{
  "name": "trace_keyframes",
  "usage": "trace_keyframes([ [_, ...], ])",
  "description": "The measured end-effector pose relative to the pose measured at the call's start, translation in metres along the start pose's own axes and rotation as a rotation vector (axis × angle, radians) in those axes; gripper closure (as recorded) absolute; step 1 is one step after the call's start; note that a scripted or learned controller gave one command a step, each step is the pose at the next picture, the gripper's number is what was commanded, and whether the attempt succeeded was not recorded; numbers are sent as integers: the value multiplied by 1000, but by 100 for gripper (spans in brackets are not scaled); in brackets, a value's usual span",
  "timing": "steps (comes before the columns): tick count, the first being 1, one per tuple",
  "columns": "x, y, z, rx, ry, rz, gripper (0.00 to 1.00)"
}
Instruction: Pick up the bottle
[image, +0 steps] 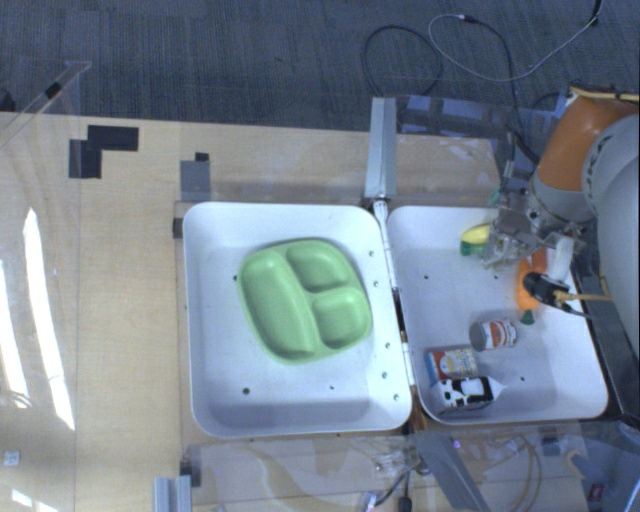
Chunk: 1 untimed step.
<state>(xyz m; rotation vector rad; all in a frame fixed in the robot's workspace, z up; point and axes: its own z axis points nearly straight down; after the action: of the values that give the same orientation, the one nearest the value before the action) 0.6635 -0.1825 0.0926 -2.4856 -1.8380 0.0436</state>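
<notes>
The bottle, black and white with a pale cap, lies on its side at the front edge of the right bin. My gripper hangs over the back of that bin, well away from the bottle. It is right beside a small yellow object, and I see nothing held in it.
A small grey can lies mid-bin, with a flat carton just behind the bottle. An orange object sits under the wrist by the right wall. A green divided plate rests in the left bin.
</notes>
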Motion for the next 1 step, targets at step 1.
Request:
trace_keyframes([
  [1, -1, -7, -22, -59, 0, 223, 100],
])
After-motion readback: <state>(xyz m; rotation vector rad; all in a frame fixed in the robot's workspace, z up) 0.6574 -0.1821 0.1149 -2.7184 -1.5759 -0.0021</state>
